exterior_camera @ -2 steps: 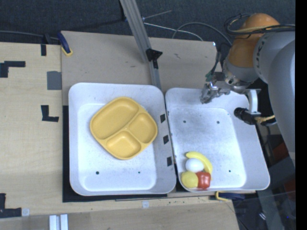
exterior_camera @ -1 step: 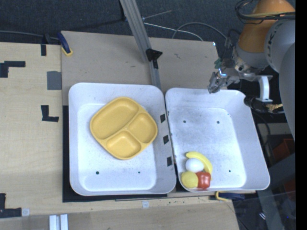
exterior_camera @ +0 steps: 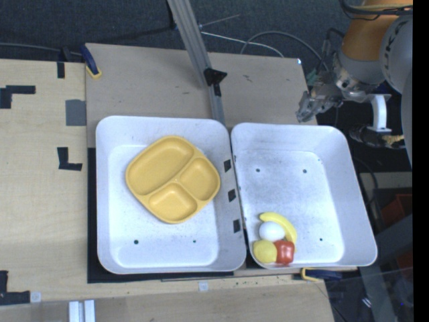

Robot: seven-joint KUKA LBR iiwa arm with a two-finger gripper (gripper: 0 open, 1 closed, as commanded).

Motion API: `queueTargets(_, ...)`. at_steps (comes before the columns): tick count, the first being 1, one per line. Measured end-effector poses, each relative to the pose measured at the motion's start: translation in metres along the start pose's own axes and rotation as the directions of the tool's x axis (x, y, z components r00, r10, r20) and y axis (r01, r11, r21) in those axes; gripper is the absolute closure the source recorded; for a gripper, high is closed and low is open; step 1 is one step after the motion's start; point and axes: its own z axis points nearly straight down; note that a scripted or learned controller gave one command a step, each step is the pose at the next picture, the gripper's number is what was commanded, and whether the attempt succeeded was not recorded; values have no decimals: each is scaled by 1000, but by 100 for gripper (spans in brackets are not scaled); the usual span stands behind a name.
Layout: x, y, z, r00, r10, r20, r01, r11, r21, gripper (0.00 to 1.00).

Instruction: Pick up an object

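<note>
- Gripper (exterior_camera: 309,107) of the grey arm hangs above the bench just beyond the far edge of the right shallow white bin (exterior_camera: 335,180); whether it is open cannot be told, and nothing shows in its grasp.
- Yellow plastic banana (exterior_camera: 284,223), white egg-shaped ball (exterior_camera: 271,231), round yellow fruit (exterior_camera: 264,251) and small red fruit (exterior_camera: 285,251) cluster touching in that bin's near left corner.
- Yellow three-compartment plastic plate (exterior_camera: 173,178) lies in the left white bin (exterior_camera: 114,200).

No legible text or labels
</note>
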Motion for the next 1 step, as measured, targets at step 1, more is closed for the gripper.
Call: queueTargets(1, 49, -24, 11, 1000, -3, -2, 3, 1000, 6, 100)
